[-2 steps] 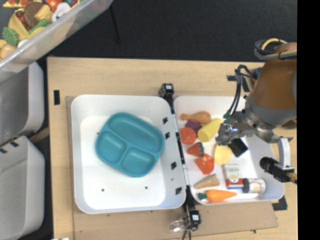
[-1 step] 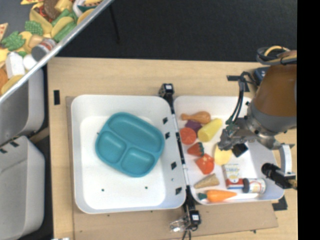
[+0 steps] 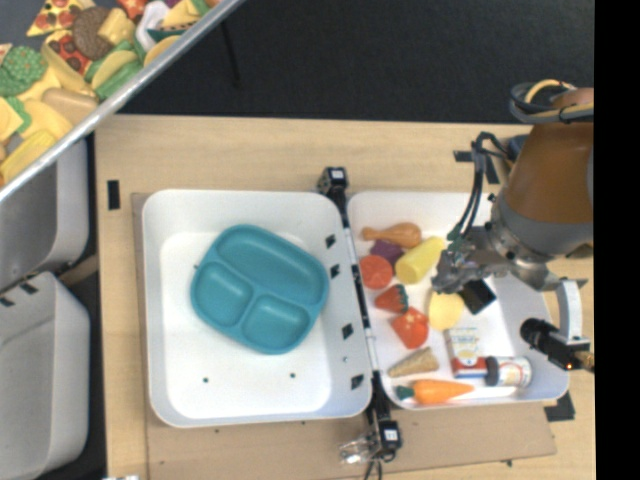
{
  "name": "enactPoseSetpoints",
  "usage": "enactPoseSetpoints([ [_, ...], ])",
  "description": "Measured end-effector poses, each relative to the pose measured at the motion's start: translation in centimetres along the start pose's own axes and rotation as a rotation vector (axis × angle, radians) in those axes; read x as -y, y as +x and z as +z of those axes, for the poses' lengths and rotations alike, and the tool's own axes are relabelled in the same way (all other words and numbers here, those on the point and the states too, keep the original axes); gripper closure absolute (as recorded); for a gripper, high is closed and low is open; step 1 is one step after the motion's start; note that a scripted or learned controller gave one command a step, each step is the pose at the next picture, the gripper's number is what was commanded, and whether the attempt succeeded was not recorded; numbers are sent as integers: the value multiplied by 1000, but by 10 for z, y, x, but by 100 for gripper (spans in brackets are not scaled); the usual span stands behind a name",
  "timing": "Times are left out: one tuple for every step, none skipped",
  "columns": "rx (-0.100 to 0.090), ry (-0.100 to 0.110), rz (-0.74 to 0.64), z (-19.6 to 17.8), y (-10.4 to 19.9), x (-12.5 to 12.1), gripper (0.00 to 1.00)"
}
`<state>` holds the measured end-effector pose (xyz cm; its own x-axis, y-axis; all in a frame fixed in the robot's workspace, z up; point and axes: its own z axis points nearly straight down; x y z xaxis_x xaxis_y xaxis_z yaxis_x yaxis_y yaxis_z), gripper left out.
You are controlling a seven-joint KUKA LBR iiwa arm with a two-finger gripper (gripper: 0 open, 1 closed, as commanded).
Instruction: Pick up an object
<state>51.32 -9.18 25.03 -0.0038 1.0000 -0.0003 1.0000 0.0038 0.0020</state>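
Now, in the camera view, my pincer (image 3: 458,273) hovers in the right bin (image 3: 535,393), just at nine o'clock of the yellow piece (image 3: 446,312); spread or pinched, I cannot tell; next I'd descend squarely onto it

Position: one camera is fixed above the pale wooden bench (image 3: 250,148).
Direction: the bench is looked down on at a slant.
Nearness: both shallow white plastic bins (image 3: 170,388) are framed whole, with a grey shelf of toy food (image 3: 90,38) caught at upper left.
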Motion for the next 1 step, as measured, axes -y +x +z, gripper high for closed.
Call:
enactPoseSetpoints([
  [1,4,6,17,-3,9,100],
])
